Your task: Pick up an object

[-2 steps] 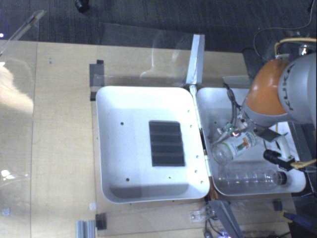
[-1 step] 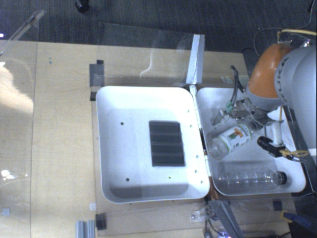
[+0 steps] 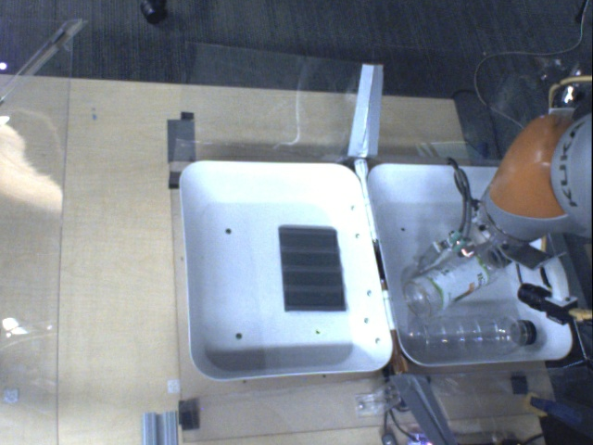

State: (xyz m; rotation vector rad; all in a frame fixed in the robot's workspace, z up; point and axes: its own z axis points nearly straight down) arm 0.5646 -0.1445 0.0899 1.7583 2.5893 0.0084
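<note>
- Two shallow white bins sit side by side on the pale wooden counter (image 3: 102,276); the left bin (image 3: 208,248) takes up the middle of the frame and the right bin (image 3: 408,193) lies toward the right edge.
- In the left bin a dark ribbed rectangular pad (image 3: 312,267) lies flat, a little right of that bin's centre.
- The grey arm with its orange band (image 3: 523,170) comes in from the right side of the frame and bends down over the right bin.
- The gripper (image 3: 468,247) is low in the right bin, right at the upper end of a clear bottle with a label (image 3: 445,284) that lies tilted, its other end pointing toward the lower left.
- Whether the gripper is open or closed on that bottle, I cannot tell; the wrist and cables crowd the spot.
- A second clear bottle with a dark cap (image 3: 473,334) lies on its side along the lower wall of the right bin, cap toward the right, just below the tilted one.
- A grey strip (image 3: 366,109) runs up from the gap between the bins toward the top of the frame.
</note>
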